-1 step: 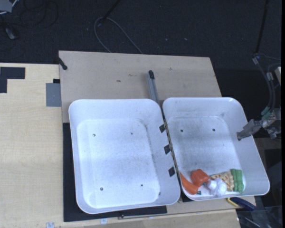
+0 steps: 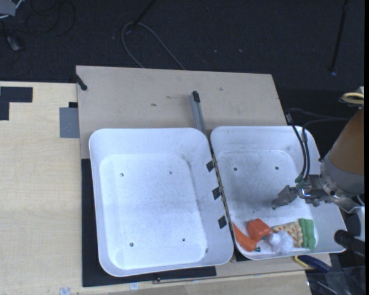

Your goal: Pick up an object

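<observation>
Several small objects lie along the near edge of the right bin (image 2: 258,143): an orange-red piece (image 2: 253,231), a white crumpled item (image 2: 278,242), a tan patterned piece (image 2: 289,231) and a green item (image 2: 307,233). My gripper (image 2: 285,198) hangs over the right bin's right half, a little above and behind these objects, with nothing visibly between its fingers. The arm comes in from the right edge.
The left bin (image 2: 150,198) sits beside the right one, with black clips (image 2: 216,192) along the shared rim. Both rest on a tan board (image 2: 172,97) with a dark grey rod (image 2: 197,109). Cables trail across the dark floor behind.
</observation>
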`<state>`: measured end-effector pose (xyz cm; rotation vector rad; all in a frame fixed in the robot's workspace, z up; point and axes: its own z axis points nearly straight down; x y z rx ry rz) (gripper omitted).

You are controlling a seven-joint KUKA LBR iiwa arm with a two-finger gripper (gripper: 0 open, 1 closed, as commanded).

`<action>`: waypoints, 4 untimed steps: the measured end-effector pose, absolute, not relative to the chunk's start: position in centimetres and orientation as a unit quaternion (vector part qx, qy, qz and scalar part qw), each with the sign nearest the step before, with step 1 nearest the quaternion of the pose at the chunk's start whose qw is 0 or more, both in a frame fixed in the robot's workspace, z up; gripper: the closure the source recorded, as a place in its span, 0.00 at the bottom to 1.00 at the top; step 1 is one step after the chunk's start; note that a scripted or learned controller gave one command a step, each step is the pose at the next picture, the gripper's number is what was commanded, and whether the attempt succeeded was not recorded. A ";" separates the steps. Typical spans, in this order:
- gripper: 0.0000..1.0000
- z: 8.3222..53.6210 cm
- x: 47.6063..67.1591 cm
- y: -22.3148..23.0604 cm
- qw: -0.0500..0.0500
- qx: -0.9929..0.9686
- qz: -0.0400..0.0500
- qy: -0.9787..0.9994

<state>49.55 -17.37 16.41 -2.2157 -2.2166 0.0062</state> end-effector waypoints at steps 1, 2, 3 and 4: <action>0.00 8.5 50.1 -9.7 0.002 -0.706 0.001 -0.708; 1.00 9.8 50.2 -10.0 0.000 -0.708 -0.001 -0.707; 1.00 19.0 59.0 -2.2 -0.001 -0.705 -0.003 -0.709; 1.00 18.6 58.7 4.2 0.001 -0.706 0.000 -0.709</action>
